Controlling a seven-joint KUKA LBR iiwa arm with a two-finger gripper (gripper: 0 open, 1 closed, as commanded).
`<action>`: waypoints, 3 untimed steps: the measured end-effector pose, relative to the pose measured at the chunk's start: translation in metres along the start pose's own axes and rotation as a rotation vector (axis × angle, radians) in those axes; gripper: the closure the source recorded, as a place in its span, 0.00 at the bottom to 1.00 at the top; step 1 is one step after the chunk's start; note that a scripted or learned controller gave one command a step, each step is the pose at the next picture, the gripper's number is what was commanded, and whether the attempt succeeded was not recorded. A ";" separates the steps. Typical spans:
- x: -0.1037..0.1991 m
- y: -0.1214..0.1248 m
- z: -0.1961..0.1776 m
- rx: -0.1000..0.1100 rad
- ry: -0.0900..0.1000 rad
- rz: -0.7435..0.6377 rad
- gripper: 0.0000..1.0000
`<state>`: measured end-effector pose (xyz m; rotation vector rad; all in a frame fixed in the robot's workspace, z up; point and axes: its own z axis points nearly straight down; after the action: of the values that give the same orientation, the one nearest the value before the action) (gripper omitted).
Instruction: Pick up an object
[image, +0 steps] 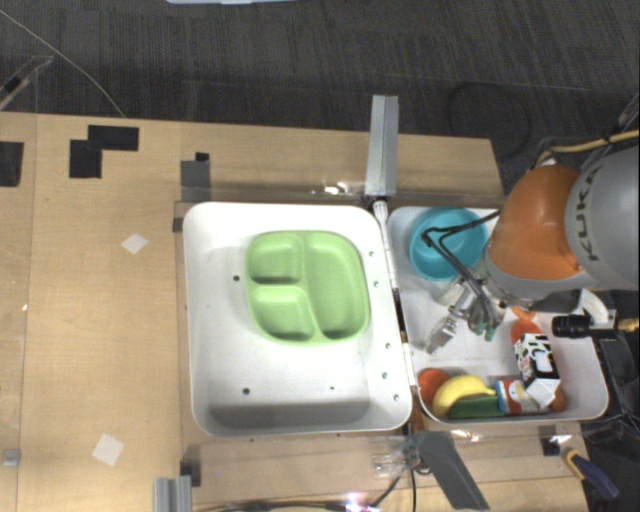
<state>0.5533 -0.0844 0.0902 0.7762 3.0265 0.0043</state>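
- Your gripper (447, 328) hangs over the right bin (425, 300), about the middle of its bare white floor. It points toward the view's lower left.
- You cannot tell from this slant how far the gripper is open, nor whether it has hold of anything.
- The arm (540, 235), with its orange band, rises from the gripper toward the view's upper right and covers that part of the bin.
- Above the gripper in the view, near it, a blue bowl (445, 245) sits in the bin's far corner. A thin black cable crosses over it.
- Below the gripper, apart from it, the pickable things crowd along the bin's near wall:
  - A red fruit (431, 381) lies almost straight below the gripper.
  - A banana (462, 388) lies just beside the fruit, touching it.
  - A green piece (478, 407) is tucked against the banana's lower edge.
- To the gripper's lower right, a black-and-white carton (537, 362) lies against a small colourful bottle (510, 396).
- A red-orange item (524, 326) shows just above the carton, level with the gripper. What it is you cannot tell.
- To the gripper's left, across the wall between the bins, the left bin (215, 300) holds one green divided plate (305, 285), lying flat.
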 end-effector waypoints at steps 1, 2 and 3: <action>-0.059 0.007 -0.017 0.004 0.006 0.244 0.00; -0.086 0.037 0.003 0.003 0.004 0.415 0.00; -0.101 0.042 0.003 0.008 0.013 0.629 0.00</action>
<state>0.6619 -0.0964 0.0892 1.6835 2.6514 0.0055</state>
